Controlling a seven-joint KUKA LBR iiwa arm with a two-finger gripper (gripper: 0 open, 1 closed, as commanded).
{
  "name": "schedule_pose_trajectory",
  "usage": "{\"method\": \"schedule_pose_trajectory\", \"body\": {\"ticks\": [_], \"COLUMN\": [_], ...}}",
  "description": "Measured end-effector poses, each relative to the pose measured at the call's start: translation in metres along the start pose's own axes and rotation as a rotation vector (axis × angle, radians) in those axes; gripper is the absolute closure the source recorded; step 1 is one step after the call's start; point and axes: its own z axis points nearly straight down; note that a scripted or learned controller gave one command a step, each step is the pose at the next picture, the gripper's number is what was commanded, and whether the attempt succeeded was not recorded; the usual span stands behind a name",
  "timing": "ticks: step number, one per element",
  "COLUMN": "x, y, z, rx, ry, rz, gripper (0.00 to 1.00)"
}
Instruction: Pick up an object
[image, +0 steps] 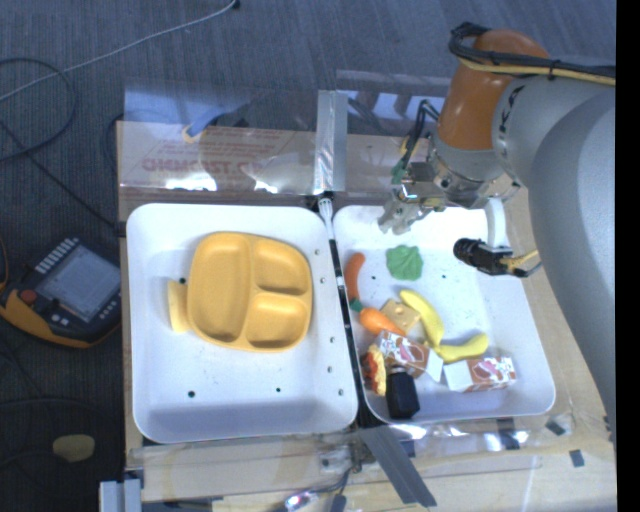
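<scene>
My gripper (398, 215) hangs over the far edge of the right bin (520, 310), just above and behind a green leafy piece (405, 262). No object shows between its tips. Nearer the camera in that bin lie a yellow banana (432, 325), an orange carrot (377, 321), a red-orange piece (354, 275) by the left wall, a small red-and-white packet (403, 353), a white-and-red carton (482, 373) and a black block (402, 395).
The left bin (160, 390) holds a yellow divided plate (250, 290). A black cylindrical part (478, 254) of the arm juts over the right bin's far right. A handheld controller (60, 290) lies on the floor at left.
</scene>
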Motion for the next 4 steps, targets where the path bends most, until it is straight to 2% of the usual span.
{"method": "schedule_pose_trajectory", "body": {"ticks": [1, 2, 3, 4], "x": [-0.049, -0.027, -0.033, 0.028], "y": [-0.064, -0.076, -0.031, -0.005], "z": [-0.038, -0.044, 0.06, -0.001], "rx": [-0.004, -0.005, -0.003, -0.003], "ry": [-0.001, -0.001, 0.002, 0.0], "rz": [-0.587, -0.785, -0.411, -0.333], "gripper": [1.0, 1.0, 1.0, 1.0]}}
